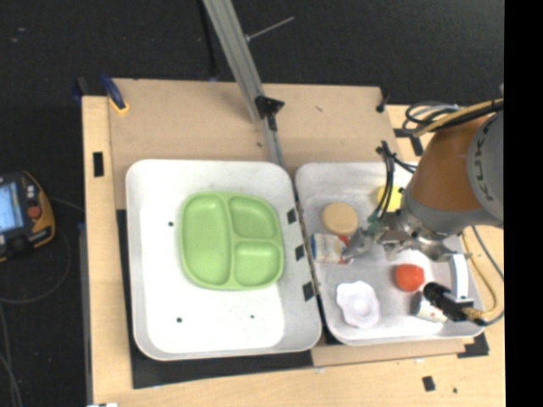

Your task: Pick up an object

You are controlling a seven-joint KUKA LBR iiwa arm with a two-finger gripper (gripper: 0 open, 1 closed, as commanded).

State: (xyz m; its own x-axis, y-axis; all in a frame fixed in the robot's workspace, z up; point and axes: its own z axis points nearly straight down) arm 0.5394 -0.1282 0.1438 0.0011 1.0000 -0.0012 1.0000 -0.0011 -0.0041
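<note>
My gripper [360, 244] is low in the right bin [316, 185], reaching in from the right. Just left of its tip lies a small clear packet with red and blue marks [327, 248], and whether they touch is unclear. A tan round disc [340, 218] sits just above it. A white cup-like piece [357, 303] lies near the front of the bin. A red ball-like object [409, 276] rests to the right, below the wrist. A yellow object [387, 198] peeks out beside the arm.
The left bin [153, 312] holds a green divided plate [230, 241] at its middle. A grey metal bar [242, 58] slants down from the top to the gap between the bins. A handheld device [19, 210] lies off the bench at the far left.
</note>
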